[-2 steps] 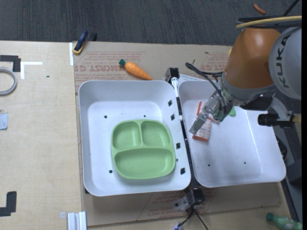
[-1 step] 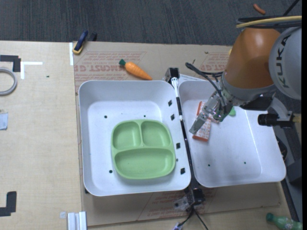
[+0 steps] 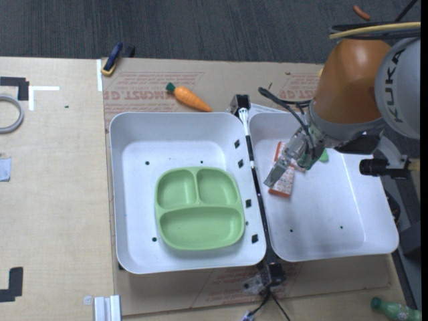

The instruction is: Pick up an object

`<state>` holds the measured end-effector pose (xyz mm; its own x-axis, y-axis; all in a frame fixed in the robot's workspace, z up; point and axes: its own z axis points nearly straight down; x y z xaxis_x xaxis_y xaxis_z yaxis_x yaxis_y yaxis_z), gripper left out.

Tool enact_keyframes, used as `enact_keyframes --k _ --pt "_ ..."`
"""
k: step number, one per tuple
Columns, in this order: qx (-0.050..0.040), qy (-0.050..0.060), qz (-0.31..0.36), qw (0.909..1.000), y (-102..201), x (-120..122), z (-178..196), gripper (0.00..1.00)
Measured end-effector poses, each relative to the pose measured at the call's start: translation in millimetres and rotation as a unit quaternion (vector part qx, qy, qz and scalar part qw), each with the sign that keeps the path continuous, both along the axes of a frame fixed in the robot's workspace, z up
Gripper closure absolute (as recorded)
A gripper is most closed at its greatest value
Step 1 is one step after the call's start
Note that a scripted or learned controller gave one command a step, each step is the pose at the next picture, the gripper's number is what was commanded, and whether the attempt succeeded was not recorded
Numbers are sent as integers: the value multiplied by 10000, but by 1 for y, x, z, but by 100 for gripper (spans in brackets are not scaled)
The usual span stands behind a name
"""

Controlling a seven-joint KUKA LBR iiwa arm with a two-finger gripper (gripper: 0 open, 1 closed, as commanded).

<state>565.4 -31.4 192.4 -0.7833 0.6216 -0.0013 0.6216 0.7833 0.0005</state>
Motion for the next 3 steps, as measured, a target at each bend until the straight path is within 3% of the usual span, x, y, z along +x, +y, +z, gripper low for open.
enact_keyframes --k 1,2,3 --pt "0 0 0 10000 0 0 0 0" --pt "-3 -10 3388 9408 27 26 0 0" --pt "-4 -6 4683 8836 11 -7 0 0"
